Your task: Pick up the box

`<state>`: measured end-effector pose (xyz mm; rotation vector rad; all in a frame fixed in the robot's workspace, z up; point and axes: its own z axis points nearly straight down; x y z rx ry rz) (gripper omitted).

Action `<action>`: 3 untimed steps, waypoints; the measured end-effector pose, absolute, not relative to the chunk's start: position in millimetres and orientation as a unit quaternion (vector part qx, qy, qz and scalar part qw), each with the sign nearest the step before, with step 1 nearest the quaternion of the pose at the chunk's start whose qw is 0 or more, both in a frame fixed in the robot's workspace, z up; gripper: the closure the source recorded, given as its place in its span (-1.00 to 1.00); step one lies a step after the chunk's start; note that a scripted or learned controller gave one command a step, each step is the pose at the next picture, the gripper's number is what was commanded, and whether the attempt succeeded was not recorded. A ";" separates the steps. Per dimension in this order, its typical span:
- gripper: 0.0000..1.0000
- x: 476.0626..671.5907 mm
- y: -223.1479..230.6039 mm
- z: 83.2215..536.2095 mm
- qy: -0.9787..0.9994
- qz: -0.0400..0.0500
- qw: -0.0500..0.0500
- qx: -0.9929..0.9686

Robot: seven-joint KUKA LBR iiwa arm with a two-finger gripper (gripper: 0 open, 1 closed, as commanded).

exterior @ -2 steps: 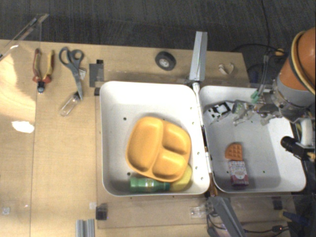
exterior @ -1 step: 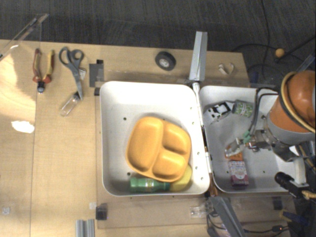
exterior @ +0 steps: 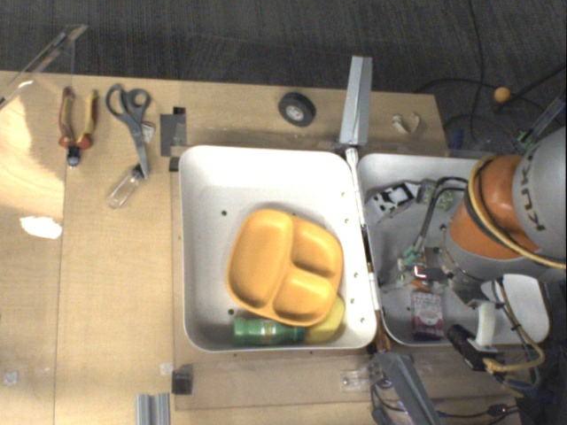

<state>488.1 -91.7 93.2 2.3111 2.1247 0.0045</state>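
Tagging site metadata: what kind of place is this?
Likely a robotics lab bench: two white bins side by side, the arm reaching in, and scissors and pliers lying on the benchtop.

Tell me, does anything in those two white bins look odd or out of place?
Yes: the yellow divided tray in the left bin lies askew, resting on top of a green bottle and a yellow-green item, partly covering both.

A robotics lab or workshop. Pliers [exterior: 73, 124], scissors [exterior: 133, 124] and a tape roll [exterior: 297, 108] lie on the wooden bench [exterior: 97, 308], upper left. Cables [exterior: 496, 361] trail at lower right.
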 end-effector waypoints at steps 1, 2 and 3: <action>1.00 490.3 -92.2 104.4 0.677 0.003 0.004 0.736; -1.00 490.2 -92.3 104.2 0.677 0.003 0.003 0.736; -1.00 491.0 -105.3 90.3 0.703 0.005 0.004 0.711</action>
